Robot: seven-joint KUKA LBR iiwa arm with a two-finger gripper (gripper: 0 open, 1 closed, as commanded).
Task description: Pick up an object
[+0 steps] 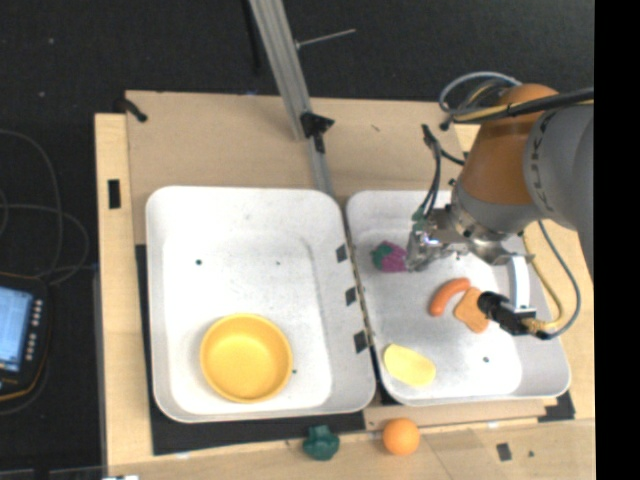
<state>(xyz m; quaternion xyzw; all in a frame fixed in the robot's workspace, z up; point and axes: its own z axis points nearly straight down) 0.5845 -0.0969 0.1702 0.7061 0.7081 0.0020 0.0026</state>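
My claw [422, 248] sits low in the right bin [540, 378], purple-green toy [390, 258] just to its left, touching or nearly; grip state unreadable.

The tan wooden surface [210, 148] carries two shallow white bins side by side: the left bin [245, 223] toward 9 o'clock, the right bin [500, 373] toward 3. At 6 o'clock, on the bare front edge, lie a dark green object [321, 443] and an orange ball [401, 436].
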